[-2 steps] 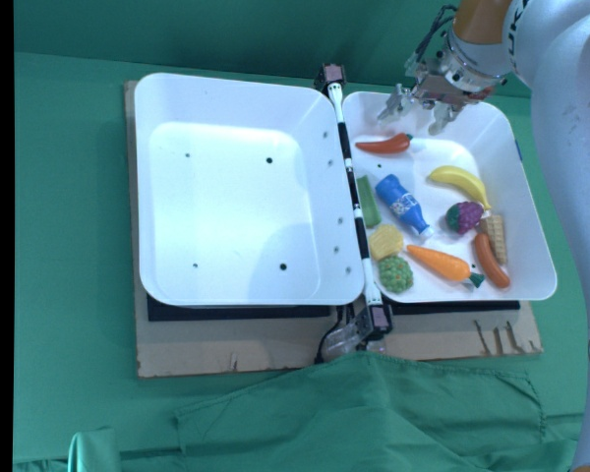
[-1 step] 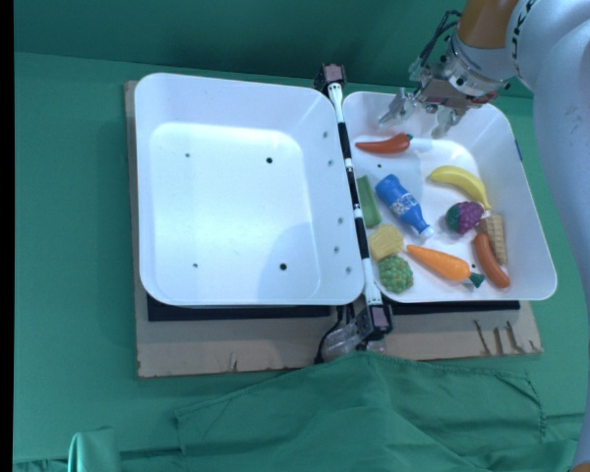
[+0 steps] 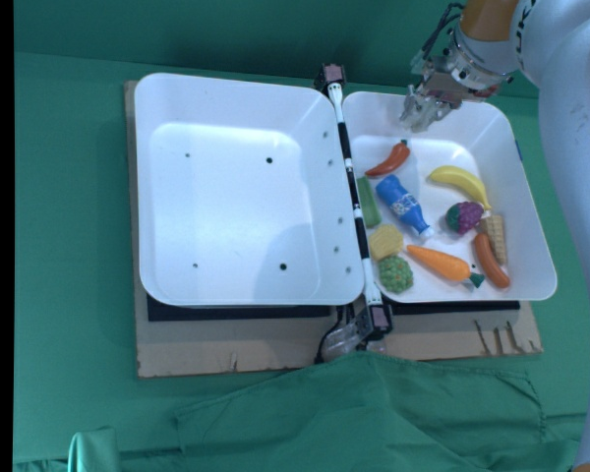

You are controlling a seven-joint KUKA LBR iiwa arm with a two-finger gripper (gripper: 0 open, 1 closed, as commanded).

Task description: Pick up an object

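Green bench: your hand (image 3: 425, 109), grip unreadable, hovered at the right bin's (image 3: 531, 226) far edge; next, descend onto the pepper (image 3: 387, 160).

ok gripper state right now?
Gripper: above the far edge of the right bin, nothing visible between it; open or shut cannot be told.

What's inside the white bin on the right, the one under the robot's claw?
The right bin holds toy food: a banana, carrot, red pepper, blue bottle, grapes and more. The claw covers part of its far rim.
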